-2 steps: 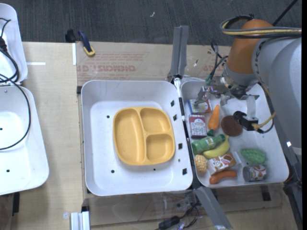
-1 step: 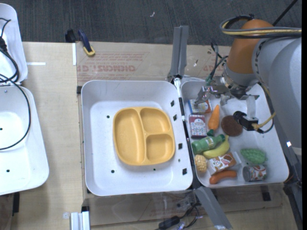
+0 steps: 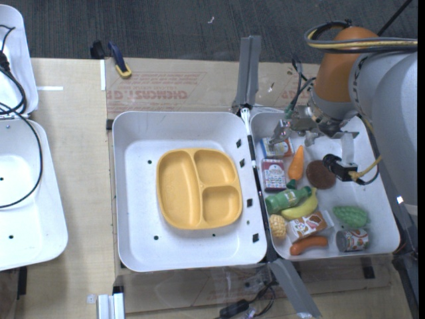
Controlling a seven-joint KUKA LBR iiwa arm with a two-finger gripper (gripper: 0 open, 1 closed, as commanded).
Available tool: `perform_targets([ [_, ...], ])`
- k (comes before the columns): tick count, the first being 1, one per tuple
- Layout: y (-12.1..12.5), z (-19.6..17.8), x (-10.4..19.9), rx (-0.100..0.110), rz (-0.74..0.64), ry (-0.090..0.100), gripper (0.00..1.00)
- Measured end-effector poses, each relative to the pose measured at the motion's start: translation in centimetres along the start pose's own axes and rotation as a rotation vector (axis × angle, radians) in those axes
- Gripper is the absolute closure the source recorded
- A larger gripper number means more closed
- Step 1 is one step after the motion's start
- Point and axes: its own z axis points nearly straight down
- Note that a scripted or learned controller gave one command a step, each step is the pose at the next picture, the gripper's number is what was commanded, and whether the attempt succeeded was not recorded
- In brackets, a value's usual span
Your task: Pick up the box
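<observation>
Camera view: the worktop (image 3: pixel 80 88) carries two shallow white bins side by side. The left bin (image 3: pixel 133 198) holds a yellow divided plate (image 3: pixel 199 188) with three compartments, lying flat near the bin's centre. The right bin (image 3: pixel 382 201) holds a cluster of items. A small red-and-white box (image 3: pixel 273 174) lies flat near the bin's left wall, in the upper half of the bin. An orange carrot (image 3: pixel 297 163) lies just beside the box on its right, tilted slightly. A dark brown round item (image 3: pixel 320 176) sits to the right of the carrot. Below the box lie a green bottle (image 3: pixel 289 198) and a yellow banana (image 3: pixel 300 209), touching each other. A corn cob (image 3: pixel 277 227) sits at the bin's left wall below them. A second carton with red print (image 3: pixel 307 226) lies beside the corn, and a red-orange sausage-shaped item (image 3: pixel 309 244) lies below that carton. A green bumpy item (image 3: pixel 350 215) and a tin can (image 3: pixel 352 240) sit at the lower right of the bin. The arm (image 3: pixel 388 78) reaches in from the right over the far end of the right bin. The gripper (image 3: pixel 284 131) sits above and just beyond the box, near the bin's far left corner. Whether its fingers are spread or closed cannot be determined, and nothing is seen between them.
</observation>
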Motion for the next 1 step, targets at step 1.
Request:
perform_targets([
  [1,0.00,0.00,0.00,0.000,0.000,0.000,0.00],
])
